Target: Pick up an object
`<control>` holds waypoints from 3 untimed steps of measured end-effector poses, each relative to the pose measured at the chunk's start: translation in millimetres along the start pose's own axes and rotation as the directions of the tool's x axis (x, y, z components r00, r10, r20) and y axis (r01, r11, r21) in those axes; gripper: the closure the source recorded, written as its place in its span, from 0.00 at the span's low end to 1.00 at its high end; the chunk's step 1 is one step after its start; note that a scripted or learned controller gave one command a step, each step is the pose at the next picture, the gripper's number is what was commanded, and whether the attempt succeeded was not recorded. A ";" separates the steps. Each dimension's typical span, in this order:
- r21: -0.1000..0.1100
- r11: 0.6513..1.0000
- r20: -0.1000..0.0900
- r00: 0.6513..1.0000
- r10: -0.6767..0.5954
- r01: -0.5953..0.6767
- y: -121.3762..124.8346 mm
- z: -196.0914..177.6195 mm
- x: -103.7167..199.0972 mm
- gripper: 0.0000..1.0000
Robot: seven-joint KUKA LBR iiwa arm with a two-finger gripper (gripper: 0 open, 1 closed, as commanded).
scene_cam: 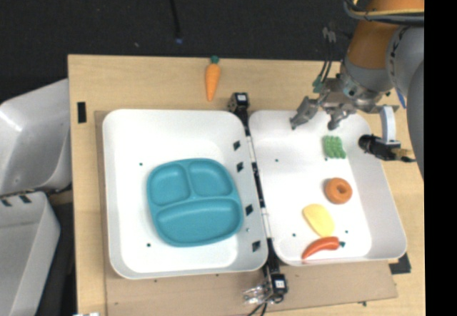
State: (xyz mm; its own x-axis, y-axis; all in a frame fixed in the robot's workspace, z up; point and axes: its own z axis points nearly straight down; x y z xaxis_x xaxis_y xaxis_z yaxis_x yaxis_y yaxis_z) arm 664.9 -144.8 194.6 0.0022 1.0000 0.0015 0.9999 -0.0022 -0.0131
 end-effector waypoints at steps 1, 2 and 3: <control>-0.014 1.000 0.001 1.000 -0.003 0.003 3.0 -9.4 0.3 0.00; -0.011 1.000 0.004 1.000 -0.003 0.003 9.1 51.2 -3.8 0.00; -0.011 1.000 0.004 1.000 -0.004 0.004 9.3 95.6 -5.1 0.00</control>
State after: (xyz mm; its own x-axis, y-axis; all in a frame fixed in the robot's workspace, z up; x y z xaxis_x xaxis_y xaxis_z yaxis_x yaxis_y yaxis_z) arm 672.9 -149.8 98.9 -0.0019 1.0000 -0.0022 1.0000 0.0019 -0.0017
